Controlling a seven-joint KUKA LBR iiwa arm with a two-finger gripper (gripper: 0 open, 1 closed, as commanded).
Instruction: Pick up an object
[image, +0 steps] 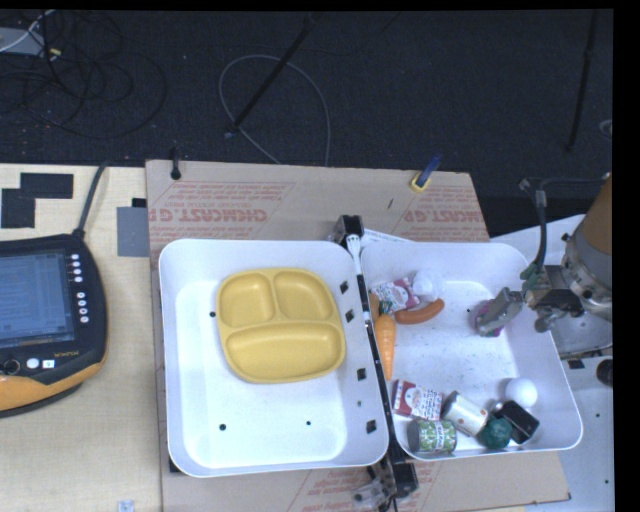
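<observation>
Objects for picking lie in your right bin (560, 400): a sausage (418, 312) beside a red-and-white packet (398, 294) near the far left corner, a carrot (384, 342) along the left wall, and along the near edge a red carton (417, 400), a small white cup (464, 411), a green can (435, 437), a teal ball (495, 432), a black block (520, 420) and a white egg (521, 392). Your hand (492, 318) hangs over the right half of that bin, reaching in from the right, well apart from the near cluster and to the right of the sausage. You cannot tell from this view how it is set, nor whether anything sits in it. In the left bin (190, 400) you have a yellow tray (281, 325) with three compartments. Both bins rest on cardboard (250, 200) on the desk (60, 440). At far left you see a pendant (45, 315) with a lit screen, and black cables (270, 90) lie beyond the cardboard
</observation>
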